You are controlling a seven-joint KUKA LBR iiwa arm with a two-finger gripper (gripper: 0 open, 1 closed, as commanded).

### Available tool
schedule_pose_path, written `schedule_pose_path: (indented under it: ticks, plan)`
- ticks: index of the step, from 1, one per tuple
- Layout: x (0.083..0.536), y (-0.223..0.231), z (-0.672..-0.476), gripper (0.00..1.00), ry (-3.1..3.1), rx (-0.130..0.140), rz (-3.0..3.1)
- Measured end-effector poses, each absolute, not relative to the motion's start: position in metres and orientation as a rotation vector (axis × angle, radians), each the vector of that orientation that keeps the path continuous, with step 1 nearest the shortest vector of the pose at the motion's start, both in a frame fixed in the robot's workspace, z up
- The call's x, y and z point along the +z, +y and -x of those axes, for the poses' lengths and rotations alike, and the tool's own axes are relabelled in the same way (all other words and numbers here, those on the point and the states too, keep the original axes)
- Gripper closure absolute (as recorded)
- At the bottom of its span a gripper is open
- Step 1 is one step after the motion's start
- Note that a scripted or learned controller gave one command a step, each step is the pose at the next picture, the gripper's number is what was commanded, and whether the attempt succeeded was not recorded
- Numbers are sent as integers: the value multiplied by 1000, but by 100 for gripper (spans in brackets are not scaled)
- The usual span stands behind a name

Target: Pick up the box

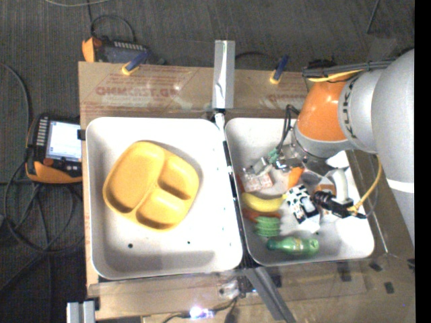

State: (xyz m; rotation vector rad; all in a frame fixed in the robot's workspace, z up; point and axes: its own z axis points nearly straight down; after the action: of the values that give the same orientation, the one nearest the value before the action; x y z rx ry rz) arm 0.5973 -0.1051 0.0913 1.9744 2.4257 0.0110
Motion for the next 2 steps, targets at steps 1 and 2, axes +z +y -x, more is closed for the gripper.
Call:
schedule_pose_path:
  ticks: [1, 2]
  plan:
    - [103, -106, -599, 100, 2420, 16, -1974]
    - [103, -107, -599, 0, 2418, 15, -1973]
